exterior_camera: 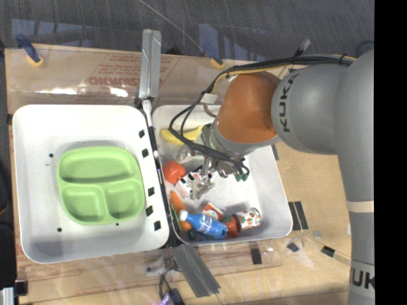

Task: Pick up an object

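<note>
My gripper (205, 178) hangs over the middle of the right bin (272, 182), below the orange wrist band. Its metal fingers point down among the items there. Just left of it lies an orange-red piece (173, 170), and a yellow banana-like item (175, 136) lies at the bin's back left. Along the front wall sit a blue bottle (206, 225), a small red and white can (249, 219) and an orange carrot-like piece (177, 203). I see nothing clearly between the fingers.
The left bin (32, 170) holds a green divided tray (100, 184). A grey divider bar (150, 68) rises between the bins at the back. The grey arm fills the right side above the bench.
</note>
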`<state>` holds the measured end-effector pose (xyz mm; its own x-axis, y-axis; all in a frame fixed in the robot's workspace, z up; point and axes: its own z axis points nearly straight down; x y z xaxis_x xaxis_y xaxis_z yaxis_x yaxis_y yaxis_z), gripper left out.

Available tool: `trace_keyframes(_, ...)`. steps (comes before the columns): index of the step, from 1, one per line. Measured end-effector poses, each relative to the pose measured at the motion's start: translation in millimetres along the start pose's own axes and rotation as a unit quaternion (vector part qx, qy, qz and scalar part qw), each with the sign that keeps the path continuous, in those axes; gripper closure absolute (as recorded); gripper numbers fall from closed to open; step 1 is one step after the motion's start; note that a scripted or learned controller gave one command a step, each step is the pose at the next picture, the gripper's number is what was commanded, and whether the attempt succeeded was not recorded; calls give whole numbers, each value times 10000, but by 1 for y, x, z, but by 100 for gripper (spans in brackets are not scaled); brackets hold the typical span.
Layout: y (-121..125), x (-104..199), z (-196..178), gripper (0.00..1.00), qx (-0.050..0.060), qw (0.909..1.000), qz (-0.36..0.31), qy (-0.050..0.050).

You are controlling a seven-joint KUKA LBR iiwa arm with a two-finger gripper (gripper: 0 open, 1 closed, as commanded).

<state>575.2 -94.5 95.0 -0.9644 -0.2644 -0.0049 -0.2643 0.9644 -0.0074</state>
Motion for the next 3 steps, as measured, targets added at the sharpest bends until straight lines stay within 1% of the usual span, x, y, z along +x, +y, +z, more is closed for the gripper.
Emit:
trace_keyframes(1,-1,7,3,0,-37,9926,1214,35)
trace_keyframes(2,-14,-52,1,0,-18,9996,295,6)
trace_keyframes(3,-17,-67,2,0,-34,9971,759,61)
